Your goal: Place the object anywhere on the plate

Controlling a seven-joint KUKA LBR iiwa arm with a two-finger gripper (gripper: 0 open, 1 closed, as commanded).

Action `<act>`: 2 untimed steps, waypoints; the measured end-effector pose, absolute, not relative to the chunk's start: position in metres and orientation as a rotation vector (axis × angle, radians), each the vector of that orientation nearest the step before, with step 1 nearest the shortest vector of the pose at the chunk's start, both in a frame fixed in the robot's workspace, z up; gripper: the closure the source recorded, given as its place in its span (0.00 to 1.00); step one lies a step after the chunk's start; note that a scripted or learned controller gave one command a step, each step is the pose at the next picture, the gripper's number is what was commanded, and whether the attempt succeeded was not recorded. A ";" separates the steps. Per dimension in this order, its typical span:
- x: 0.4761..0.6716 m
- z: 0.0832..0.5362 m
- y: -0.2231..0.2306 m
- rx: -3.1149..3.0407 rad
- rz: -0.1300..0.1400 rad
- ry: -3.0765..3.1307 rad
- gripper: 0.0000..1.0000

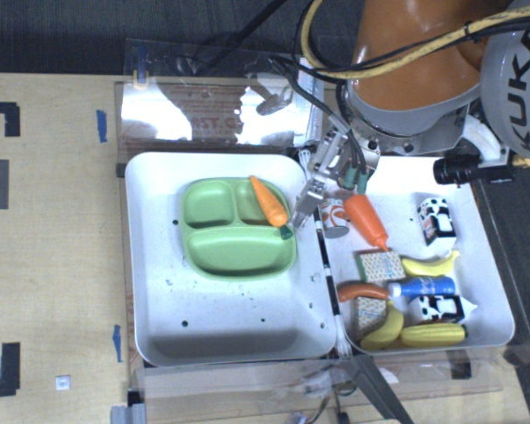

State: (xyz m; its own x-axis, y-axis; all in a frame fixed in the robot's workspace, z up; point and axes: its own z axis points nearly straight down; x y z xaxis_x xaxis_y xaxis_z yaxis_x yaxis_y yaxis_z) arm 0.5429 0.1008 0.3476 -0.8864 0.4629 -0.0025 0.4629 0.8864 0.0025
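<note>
camera view: just the one overhead angle, so everything below came from it.
plate: green divided plate (234,250) sat in the left bin (159,325), up toward the back half.
object: looked like a toy carrot (268,200), orange with a green tip, lying tilted across the plate's upper right compartment with the green end hanging at the plate's right rim.
gripper: the gripper (307,199) was just beside the carrot's lower end, right at the divide between the bins, coming down at a slant from the arm (415,51).
hand state: honestly couldn't tell. The fingers were a blur of grey metal at that angle, and I couldn't see the carrot sitting between them either.
right bin: the right bin (490,263) had the leftovers, another orange carrot-ish thing (367,221), bananas (429,266), a blue bottle (421,287), a cow-print toy (436,218), a sausage (362,291).
step: my read was the placing step, basically at the drop or right after it.
next move: if it was let go, lift straight up and clear without nudging the carrot off the rim. If not, release first.
</note>
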 end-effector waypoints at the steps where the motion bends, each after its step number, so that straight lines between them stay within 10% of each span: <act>1: 0.543 0.348 0.101 0.748 0.003 3.048 0.00; 2: 0.494 0.254 0.060 1.117 0.001 2.936 0.00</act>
